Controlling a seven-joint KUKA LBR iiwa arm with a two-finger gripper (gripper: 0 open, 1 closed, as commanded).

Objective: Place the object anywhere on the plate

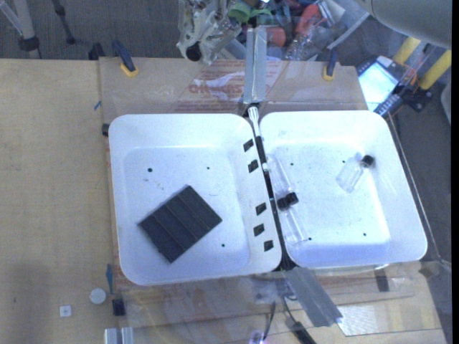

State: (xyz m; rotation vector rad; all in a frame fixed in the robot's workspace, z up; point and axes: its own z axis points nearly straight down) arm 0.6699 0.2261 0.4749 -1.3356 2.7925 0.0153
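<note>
A dark, ribbed square plate (179, 223) lies flat in the left bin (129, 142), turned at a diagonal, toward that bin's front. In the right bin (401, 221) a small clear bottle with a black cap (353, 173) lies on its side at the back right. A second clear bottle with a black cap (287, 205) lies along the right bin's left wall, close to the divider. Part of the grey arm (412, 2) hangs over the top right corner, well above and behind the bins.
A metal divider strip (255, 84) with black tabs runs between the two bins. A tangle of tools and coloured parts (237, 16) sits behind the bench. Small loose bits (97, 296) lie on the wooden bench at the front left.
</note>
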